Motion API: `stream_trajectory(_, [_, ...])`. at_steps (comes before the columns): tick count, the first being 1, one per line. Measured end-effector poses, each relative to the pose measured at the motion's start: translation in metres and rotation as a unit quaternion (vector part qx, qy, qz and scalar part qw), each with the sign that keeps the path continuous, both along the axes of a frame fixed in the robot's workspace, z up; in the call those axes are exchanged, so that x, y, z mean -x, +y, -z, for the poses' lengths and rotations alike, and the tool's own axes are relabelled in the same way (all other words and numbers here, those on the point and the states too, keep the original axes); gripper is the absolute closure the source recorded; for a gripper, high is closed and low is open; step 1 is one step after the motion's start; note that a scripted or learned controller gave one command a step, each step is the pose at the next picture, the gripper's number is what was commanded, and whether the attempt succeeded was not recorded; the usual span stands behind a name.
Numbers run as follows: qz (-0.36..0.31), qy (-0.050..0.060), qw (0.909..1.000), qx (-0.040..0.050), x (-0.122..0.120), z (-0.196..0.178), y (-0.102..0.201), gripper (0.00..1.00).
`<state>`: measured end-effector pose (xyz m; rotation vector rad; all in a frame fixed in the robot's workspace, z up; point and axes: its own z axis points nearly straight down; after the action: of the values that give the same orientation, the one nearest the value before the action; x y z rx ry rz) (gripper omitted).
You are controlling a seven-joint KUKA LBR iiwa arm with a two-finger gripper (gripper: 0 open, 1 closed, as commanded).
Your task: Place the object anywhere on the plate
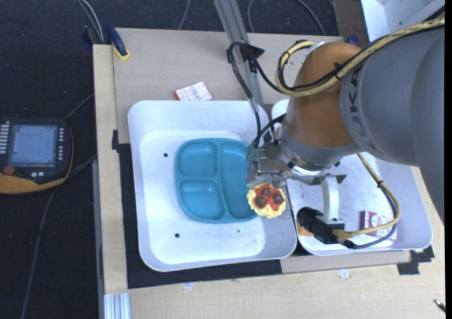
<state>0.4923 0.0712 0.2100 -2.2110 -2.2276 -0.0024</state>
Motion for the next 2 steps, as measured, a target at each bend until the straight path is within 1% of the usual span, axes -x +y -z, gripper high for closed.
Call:
stream_trajectory(1, [0.001,-0.001,1.0,0.0004,0.0039,-0.0195,0.0366,1.0])
stream_trajectory(2, [0.004,0.0,1.0,0.0012,-0.0028,-0.0196,0.0313,1.0])
